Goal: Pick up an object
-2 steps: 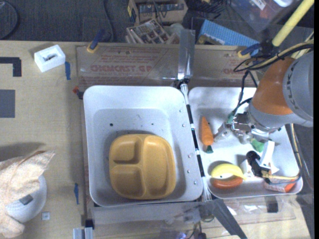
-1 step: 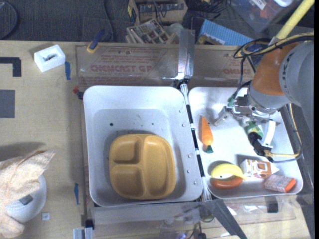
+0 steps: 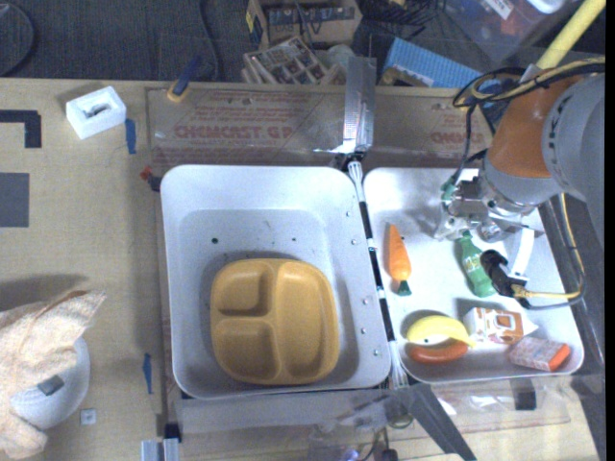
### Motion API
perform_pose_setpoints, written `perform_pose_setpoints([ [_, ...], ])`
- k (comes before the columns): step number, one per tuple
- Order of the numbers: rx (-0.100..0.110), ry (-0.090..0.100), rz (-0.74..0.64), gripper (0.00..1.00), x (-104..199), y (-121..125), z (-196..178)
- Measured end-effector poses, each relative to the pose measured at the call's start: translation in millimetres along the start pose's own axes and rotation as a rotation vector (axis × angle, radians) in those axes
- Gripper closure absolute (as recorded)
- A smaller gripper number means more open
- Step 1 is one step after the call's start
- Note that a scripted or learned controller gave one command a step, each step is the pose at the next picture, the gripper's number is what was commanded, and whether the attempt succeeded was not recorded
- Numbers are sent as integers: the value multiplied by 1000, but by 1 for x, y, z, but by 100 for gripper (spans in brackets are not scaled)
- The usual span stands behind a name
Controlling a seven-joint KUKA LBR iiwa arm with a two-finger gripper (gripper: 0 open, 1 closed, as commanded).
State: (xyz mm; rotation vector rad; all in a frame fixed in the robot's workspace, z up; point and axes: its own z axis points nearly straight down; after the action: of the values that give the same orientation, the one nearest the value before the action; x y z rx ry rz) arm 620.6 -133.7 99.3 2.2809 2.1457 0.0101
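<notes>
Gripper (image 3: 468,221) hovering over right bin (image 3: 423,185), jaw state not discernible | green bottle (image 3: 474,265) lying just below it | carrot (image 3: 398,255) lying near bin's left wall | yellow tray (image 3: 274,320) sitting in left bin (image 3: 192,200)

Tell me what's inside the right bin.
The right bin holds a carrot, a green bottle, a yellow banana on a red sausage, a small carton and an orange packet. The claw covers the bin floor beneath it.
</notes>
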Motion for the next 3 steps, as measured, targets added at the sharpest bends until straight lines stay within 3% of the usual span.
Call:
perform_pose_setpoints([
  [1,0,0,0,0,0,0,0],
  [2,6,13,-81,0,-57,-20,10],
  [3,1,5,-80,100,-60,-19,0],
])
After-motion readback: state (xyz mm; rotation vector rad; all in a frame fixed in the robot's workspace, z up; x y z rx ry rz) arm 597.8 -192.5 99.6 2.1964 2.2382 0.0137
